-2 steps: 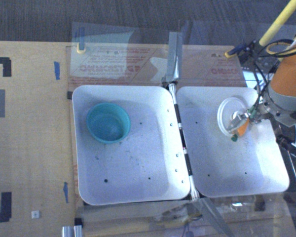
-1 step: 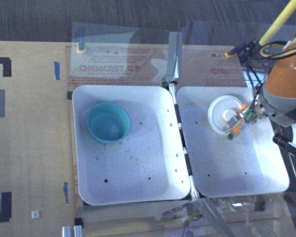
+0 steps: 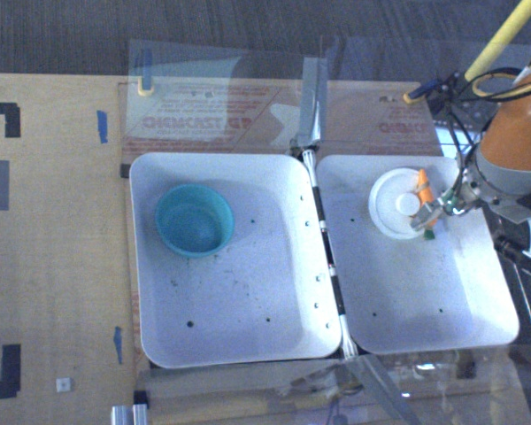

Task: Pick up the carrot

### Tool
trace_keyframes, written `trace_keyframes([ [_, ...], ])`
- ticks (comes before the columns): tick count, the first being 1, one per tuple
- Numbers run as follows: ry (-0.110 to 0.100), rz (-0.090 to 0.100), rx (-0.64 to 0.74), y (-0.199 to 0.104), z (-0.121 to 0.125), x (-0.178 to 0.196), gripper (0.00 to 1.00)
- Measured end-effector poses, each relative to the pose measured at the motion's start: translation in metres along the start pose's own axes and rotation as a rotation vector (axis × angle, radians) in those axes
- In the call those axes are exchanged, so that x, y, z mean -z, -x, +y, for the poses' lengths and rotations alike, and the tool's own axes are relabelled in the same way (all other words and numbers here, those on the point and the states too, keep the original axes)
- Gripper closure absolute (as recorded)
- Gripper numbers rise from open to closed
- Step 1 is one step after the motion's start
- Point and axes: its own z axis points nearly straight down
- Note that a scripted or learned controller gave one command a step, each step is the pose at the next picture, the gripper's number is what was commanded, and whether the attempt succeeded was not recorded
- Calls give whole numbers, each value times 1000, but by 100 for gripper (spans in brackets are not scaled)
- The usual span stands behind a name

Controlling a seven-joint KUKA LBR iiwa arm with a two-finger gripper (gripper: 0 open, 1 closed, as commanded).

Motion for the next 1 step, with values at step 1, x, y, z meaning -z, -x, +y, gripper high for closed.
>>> trace_keyframes([
  [1, -26, 16, -147, -72, 29, 73, 100],
])
